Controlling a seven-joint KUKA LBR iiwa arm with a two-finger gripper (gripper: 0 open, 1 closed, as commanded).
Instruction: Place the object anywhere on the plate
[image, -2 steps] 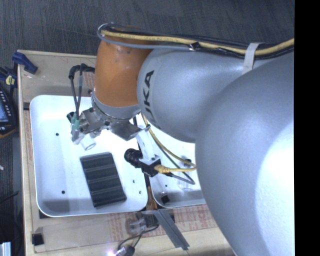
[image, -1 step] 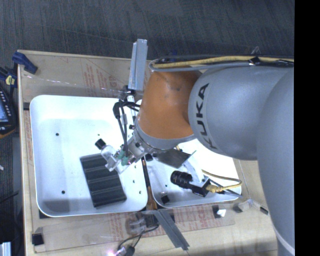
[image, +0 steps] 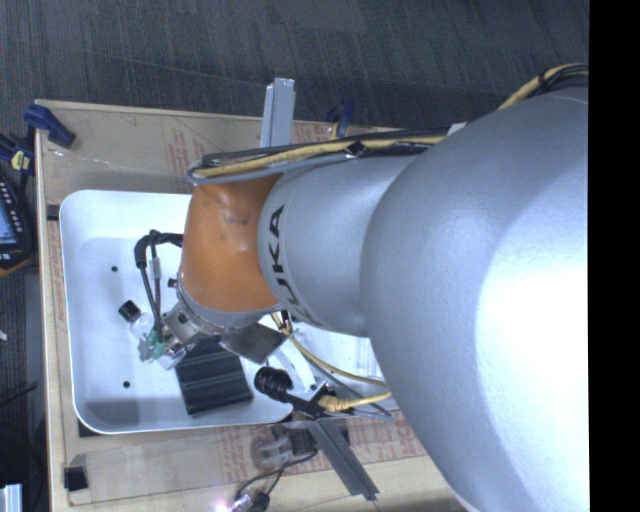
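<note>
My grey arm with its orange band reaches over the left white bin and hides most of the bench. Its wrist ends low over the bin floor, where the gripper sits among cables and a small greenish part. A black ribbed block of the tool lies just right of it, near the bin's front wall. A small dark object rests on the bin floor a little up and left of the gripper, apart from it. Nothing can be made out between the fingers.
The arm covers the right bin and the middle of the bench. Black cables loop beside the wrist. A metal bracket and connectors lie at the bench's front edge. A blue clamp sits at the back left corner.
</note>
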